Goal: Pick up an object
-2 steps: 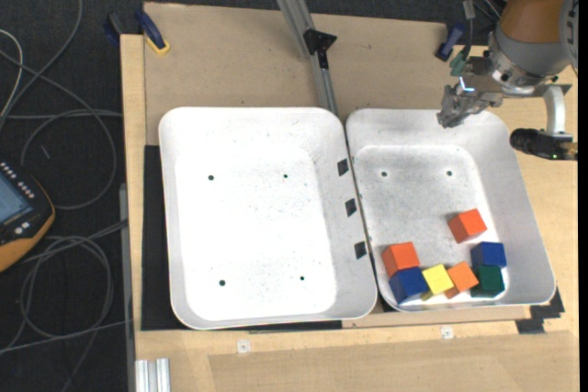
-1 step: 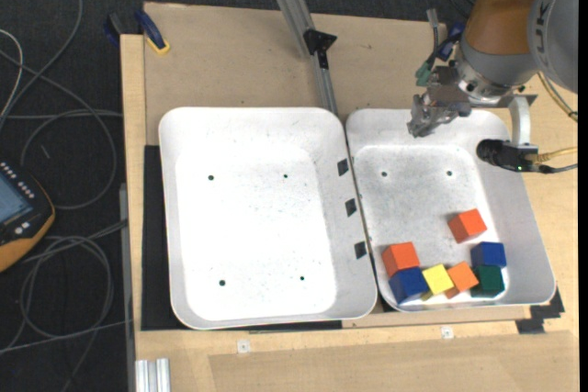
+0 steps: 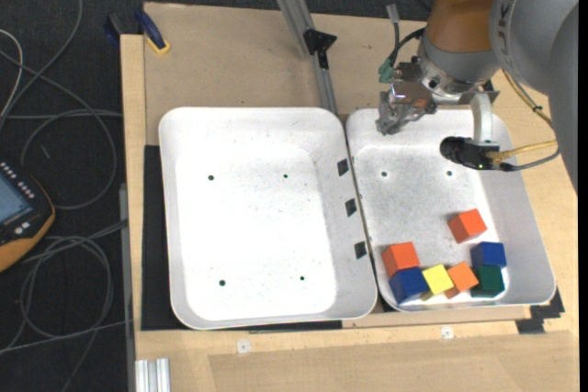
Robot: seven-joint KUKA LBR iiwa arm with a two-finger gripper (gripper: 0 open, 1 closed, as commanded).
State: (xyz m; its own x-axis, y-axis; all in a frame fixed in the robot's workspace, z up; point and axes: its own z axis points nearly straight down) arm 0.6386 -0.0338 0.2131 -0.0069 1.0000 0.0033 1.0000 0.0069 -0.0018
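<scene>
Several small blocks lie in the near end of the right bin (image 3: 514, 197): an orange block (image 3: 468, 224) set apart, another orange block (image 3: 400, 256), a blue block (image 3: 408, 284), a yellow block (image 3: 438, 279), a small orange block (image 3: 462, 276), a blue block (image 3: 489, 253) and a green block (image 3: 490, 281). My gripper (image 3: 393, 120) hangs over the far left corner of the right bin, well away from the blocks. Nothing shows between its fingers.
The left bin (image 3: 184, 161) sits beside the right one, with black clips along the shared wall. A metal rail (image 3: 294, 5) slants down from the top to the bins' far edge. Cables and a handheld device (image 3: 18, 211) lie on the floor at the left.
</scene>
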